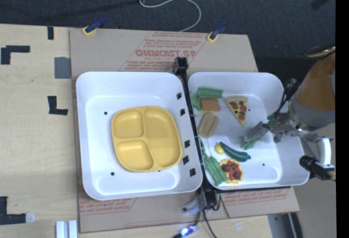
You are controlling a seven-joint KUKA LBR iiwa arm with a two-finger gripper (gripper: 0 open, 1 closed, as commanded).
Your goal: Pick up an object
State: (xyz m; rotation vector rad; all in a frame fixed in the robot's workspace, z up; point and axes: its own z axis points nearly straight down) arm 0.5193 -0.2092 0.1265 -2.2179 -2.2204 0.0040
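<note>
The right bin [272,85] holds several toy foods. A green vegetable [209,91] lies above a brown toast piece [210,104], with a pizza slice [238,109] to their right and a tan bread roll [207,124] below. Lower down are a small yellow piece [219,149], a dark green cucumber [235,152], green pods [212,169] and a red-topped round piece [232,170]. My gripper [253,135] hangs low in the right half of this bin, just right of and above the cucumber, with a bit of green showing at its tip.
In the left bin [87,122] lies a yellow divided plate [146,138]. The arm [319,103] comes in over the right bin's right rim. Black clips [181,64] sit on the wall between the bins. A white cable [174,2] loops beyond the bench.
</note>
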